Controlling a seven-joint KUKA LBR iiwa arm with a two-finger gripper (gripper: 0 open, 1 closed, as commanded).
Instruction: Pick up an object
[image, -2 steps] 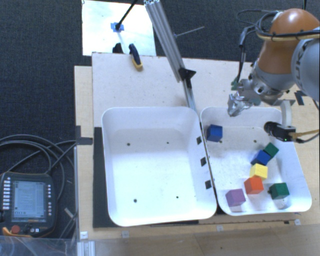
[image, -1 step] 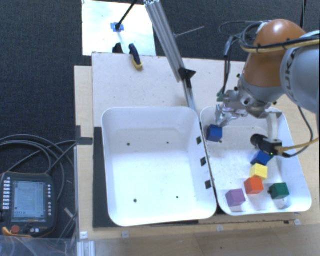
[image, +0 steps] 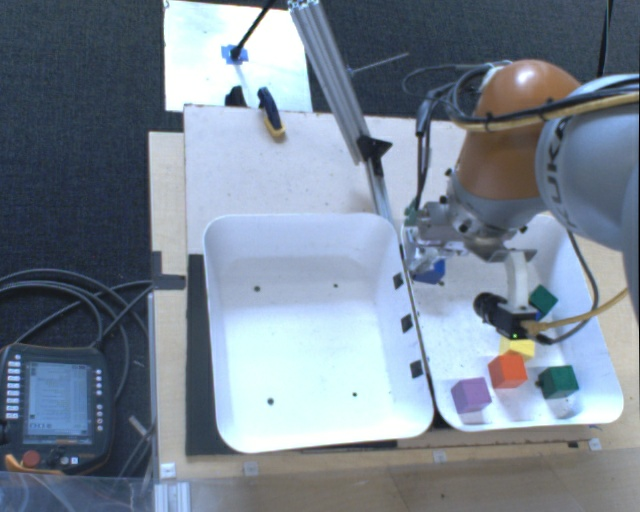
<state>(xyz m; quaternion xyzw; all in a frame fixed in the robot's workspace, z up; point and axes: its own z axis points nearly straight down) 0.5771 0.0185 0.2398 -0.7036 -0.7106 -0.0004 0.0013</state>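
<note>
Five blocks sit toward the near edge of the right-hand bin: purple block, orange block, yellow block, green block, darker green block. Your gripper hangs by that bin's left wall, just above a blue piece; the wrist hides it, so you cannot tell whether it grips. The left-hand bin offers open floor.

Blocks crowd right bin front; left bin open
</note>
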